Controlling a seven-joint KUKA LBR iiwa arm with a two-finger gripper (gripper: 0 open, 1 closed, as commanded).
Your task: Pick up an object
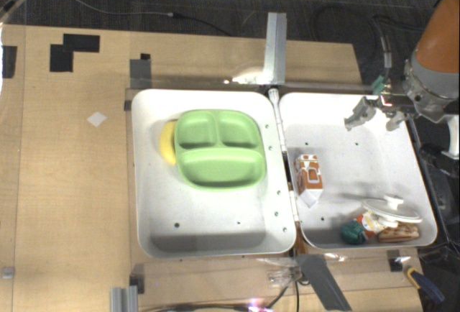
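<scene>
A grey arm with an orange band reaches in from three o'clock, its gripper (374,113) poised over the upper part of the right bin (345,174) with both fingers spread and nothing between them.

The candidates for pickup lie well apart from it. A small orange-and-white carton (310,178) rests at the bin's nine o'clock edge, close to the divider. A cluster sits at five o'clock: a dark green lump (352,233), a pale flat lid-like piece (392,209) and a brownish packet (394,233), touching or overlapping.

The risks, as judged from here: the carton lies so near the wall that one finger may strike the rim on descent; in the corner cluster, the fingers may close on two items at once or skid off the thin flat piece.

Count: two white bins. The left bin (151,181) carries one green compartment tray (218,147) and one yellow object (167,143) tucked partly beneath the tray at its nine o'clock side. The right bin carries four items, though the corner pile is too jumbled to count with certainty.
</scene>
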